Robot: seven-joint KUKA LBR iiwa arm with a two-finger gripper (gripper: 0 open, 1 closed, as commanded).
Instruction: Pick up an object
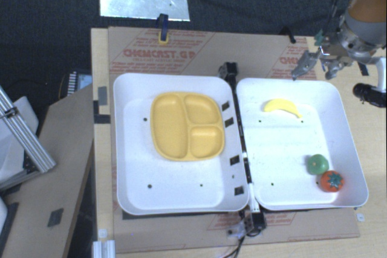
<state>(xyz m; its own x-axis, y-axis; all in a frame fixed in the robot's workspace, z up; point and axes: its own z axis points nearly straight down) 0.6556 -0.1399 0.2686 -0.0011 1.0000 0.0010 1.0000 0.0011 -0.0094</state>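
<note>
A yellow banana (282,107) lies in the right bin (290,148), near its far wall, with nothing touching it. The gripper (315,64) hangs beyond that bin's far right corner, over the bench (254,48), up and to the right of the banana and apart from it; its two fingers are spread and hold nothing. At the bin's near right corner a green ball (317,164) sits just beside a red tomato (331,181). The left bin (133,148) holds a yellow divided plate (186,125).
</note>
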